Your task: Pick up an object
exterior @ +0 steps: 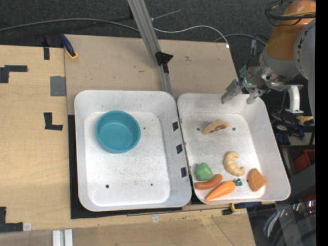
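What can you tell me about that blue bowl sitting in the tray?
The blue bowl is round, teal-blue and looks like smooth plastic. It stands upright, mouth up, with nothing inside. It sits in the upper left part of the left bin, resting on the bin's speckled white floor, with nothing else touching it.

Robotics lab or test cell. Evidence: plywood bench (31, 137) with black tape markers at frame left; two white bins (128, 101) side by side at centre; aluminium mounting post (146, 29) rising from upper middle; loose cables (66, 22) on dark floor along top; industrial arm (289, 40), grey and orange, upper right.
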You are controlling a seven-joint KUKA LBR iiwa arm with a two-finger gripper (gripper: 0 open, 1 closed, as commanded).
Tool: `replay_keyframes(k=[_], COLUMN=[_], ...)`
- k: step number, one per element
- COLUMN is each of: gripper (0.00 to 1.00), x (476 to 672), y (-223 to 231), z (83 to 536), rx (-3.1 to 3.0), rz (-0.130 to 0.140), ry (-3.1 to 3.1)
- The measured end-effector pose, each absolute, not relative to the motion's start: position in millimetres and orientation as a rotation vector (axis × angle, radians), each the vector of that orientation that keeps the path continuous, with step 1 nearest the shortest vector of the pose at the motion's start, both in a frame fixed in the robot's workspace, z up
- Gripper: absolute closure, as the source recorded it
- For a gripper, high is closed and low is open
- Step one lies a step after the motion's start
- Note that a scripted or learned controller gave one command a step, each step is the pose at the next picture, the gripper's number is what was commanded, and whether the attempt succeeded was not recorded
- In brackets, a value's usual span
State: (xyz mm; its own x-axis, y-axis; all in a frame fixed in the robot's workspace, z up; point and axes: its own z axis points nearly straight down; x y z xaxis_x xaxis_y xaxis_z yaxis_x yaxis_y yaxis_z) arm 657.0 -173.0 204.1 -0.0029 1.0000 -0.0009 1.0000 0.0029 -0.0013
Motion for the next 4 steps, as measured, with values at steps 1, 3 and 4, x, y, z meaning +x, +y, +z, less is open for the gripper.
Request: replay_keyframes(k=[1, 3, 4], gripper=[0.00, 0.00, 1.00], x=[656.9, 658.0, 659.7], y=[-173.0, -176.0, -175.8], z=[204.2, 87.1, 101.2], rx=[-2.218, -2.215, -2.216], rz=[0.003, 0.007, 0.004], ry=[-2.224, -2.222, -2.227])
